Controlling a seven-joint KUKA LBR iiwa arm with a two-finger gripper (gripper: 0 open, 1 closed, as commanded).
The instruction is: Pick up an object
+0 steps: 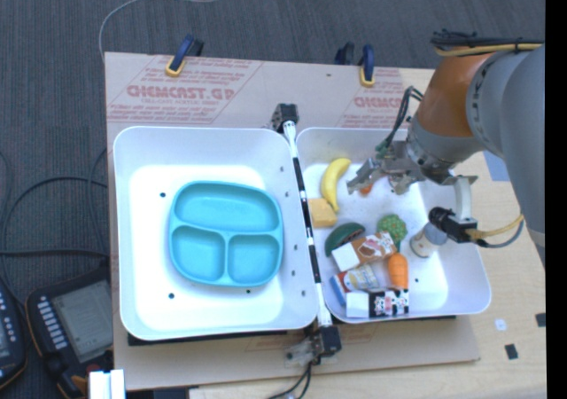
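Note:
My gripper [376, 183] hangs over the back part of the right bin [461, 293], its two fingers spread open with nothing between them. A yellow banana [334, 179] lies just to its left. In front of it sit a green broccoli [392, 227], a dark green leaf-shaped piece [343, 234] and a red and white packet [376, 247]. Nearer the front are an orange carrot [398, 269], a small bottle [358, 280] and a cow-patterned box [381, 303]. A yellow block [321, 211] rests by the bin's left wall.
The left bin [142, 300] holds a blue divided plate [229, 233]. A small pale cylinder [423, 242] stands right of the broccoli. The grey arm with its orange band [447, 96] comes in from the upper right, with a cable loop by the bin's right rim.

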